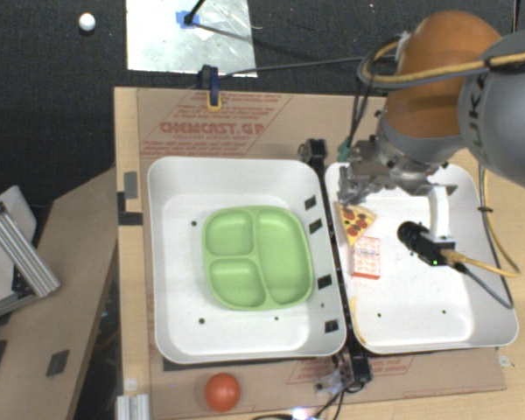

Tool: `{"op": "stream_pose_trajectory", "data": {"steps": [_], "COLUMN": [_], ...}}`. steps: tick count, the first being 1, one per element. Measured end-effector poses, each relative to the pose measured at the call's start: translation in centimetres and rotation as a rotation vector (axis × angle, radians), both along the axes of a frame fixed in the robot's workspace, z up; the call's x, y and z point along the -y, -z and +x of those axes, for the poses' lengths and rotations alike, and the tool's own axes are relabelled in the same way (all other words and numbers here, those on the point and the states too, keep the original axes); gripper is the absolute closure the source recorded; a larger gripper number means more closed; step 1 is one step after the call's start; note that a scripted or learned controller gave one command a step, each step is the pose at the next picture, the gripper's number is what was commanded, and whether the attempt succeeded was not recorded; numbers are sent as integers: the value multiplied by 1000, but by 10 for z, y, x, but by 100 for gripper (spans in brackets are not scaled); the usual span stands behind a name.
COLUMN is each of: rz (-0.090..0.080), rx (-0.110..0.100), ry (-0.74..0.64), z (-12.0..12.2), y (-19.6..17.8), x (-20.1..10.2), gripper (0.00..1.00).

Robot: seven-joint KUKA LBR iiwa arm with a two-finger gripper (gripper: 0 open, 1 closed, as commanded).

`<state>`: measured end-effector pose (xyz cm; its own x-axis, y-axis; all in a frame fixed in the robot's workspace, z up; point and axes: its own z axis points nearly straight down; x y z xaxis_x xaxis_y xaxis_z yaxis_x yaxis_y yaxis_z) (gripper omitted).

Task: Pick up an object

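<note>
Your hand hangs low over the back left corner of the right bin, with the grey arm bent in from the right.

You cannot tell whether the hand is spread or pressed together, because its tip blurs into the wrist. A smooth green divided plate lies in the left bin. An orange ball sits on the desk in front of it. In the right bin, a flat pizza slice lies just at the hand's tip, and a red-and-white packet lies just beside the slice.
</note>
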<state>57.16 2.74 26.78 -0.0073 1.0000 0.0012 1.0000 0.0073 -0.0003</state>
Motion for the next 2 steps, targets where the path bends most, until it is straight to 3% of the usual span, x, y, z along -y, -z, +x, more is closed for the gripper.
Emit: {"op": "stream_pose_trajectory", "data": {"steps": [1,2], "rz": [1,0], "rx": [0,-1], "ry": [-3,1], "z": [-10,-24], "y": [22,43], "x": [-56,-80], "gripper": [100,100]}}
